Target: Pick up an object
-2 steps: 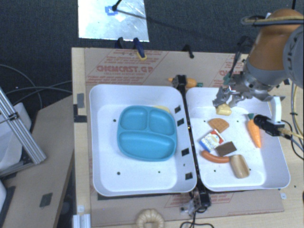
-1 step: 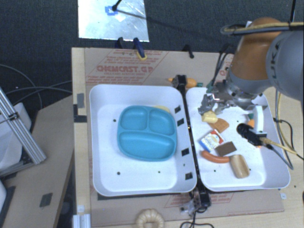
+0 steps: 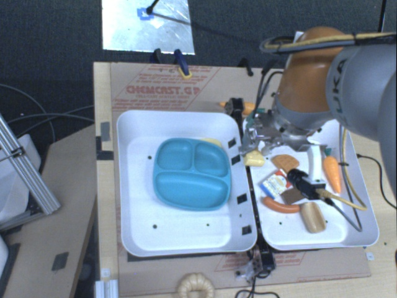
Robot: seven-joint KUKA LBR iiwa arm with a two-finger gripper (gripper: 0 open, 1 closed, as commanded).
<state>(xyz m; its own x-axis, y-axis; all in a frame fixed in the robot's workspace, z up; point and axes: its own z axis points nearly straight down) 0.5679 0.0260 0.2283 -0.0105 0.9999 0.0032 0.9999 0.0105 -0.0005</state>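
Arm in from the right, tool (image 3: 253, 143) low over the divide between the two bins, at the right bin's (image 3: 360, 228) left edge. Cannot tell its state. Pale yellow item (image 3: 254, 159) lies just below the tool, by the divider; contact unclear. Right bin also carries a carrot (image 3: 333, 172), sausage (image 3: 280, 205), tan block (image 3: 313, 216), red-and-white packet (image 3: 275, 183). Left bin (image 3: 133, 228) carries a blue sectioned plate (image 3: 192, 173).

Below my gripper (image 3: 253, 143), a small pale-yellow piece (image 3: 254, 159) lies at the right bin's (image 3: 366, 225) left edge, mid-frame.
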